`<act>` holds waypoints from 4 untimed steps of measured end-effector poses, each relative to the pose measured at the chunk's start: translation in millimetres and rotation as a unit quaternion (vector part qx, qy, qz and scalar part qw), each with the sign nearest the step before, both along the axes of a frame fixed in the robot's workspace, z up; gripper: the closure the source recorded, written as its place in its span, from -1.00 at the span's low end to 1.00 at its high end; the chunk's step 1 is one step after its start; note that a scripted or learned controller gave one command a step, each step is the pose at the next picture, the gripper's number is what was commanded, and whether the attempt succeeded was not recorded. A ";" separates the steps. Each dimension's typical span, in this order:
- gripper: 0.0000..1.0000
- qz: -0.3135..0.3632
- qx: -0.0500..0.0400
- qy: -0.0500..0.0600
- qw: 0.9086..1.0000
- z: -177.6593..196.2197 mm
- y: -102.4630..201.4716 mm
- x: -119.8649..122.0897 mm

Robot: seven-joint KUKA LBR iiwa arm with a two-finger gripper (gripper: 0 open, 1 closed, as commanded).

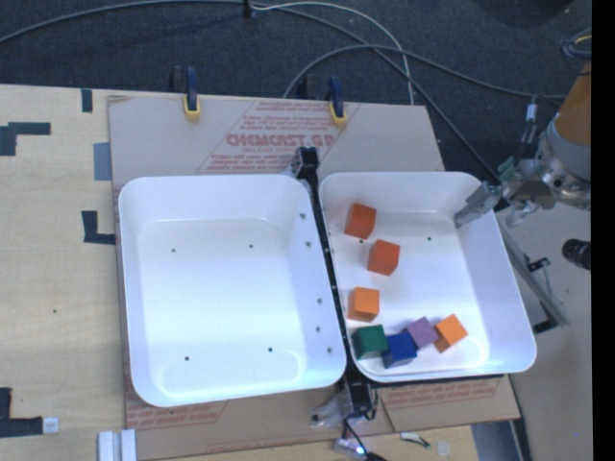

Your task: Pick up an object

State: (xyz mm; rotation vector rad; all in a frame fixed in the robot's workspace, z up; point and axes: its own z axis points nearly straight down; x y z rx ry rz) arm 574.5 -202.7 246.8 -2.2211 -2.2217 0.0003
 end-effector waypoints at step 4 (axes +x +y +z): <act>-1.00 0.003 0.001 0.000 1.000 -158.1 90.5 48.8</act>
